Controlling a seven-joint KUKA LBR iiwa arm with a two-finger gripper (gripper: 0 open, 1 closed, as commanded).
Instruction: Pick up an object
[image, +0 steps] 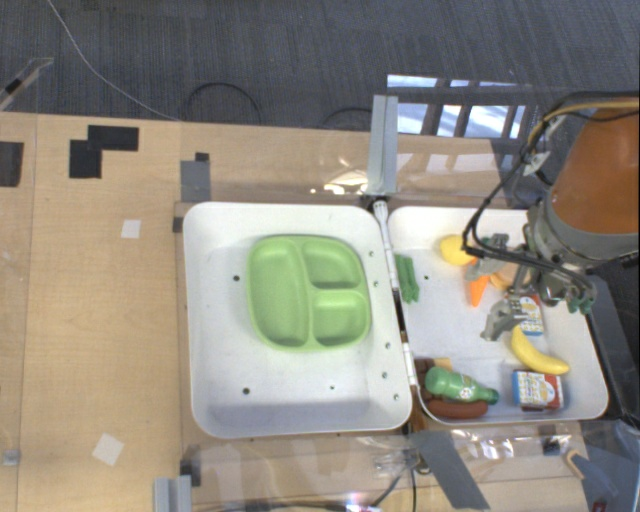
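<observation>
The right bin (440, 330) holds several small items. A yellow lemon-like piece (455, 250) lies at the back, with an orange carrot (478, 288) just in front of it. A banana (538, 352) and a small carton (536, 390) lie at the front right. A green bottle (455, 383) rests on a brown item (462, 408) at the front left. My gripper (515, 312) hangs low over the bin's right half, directly above a small white and blue box (531, 320) that it partly hides.
The left bin (215, 390) carries a green divided plate (305, 292). A green strip-shaped item (406, 278) lies along the divider between the bins. Black cables (490, 215) loop off the arm over the back of the right bin.
</observation>
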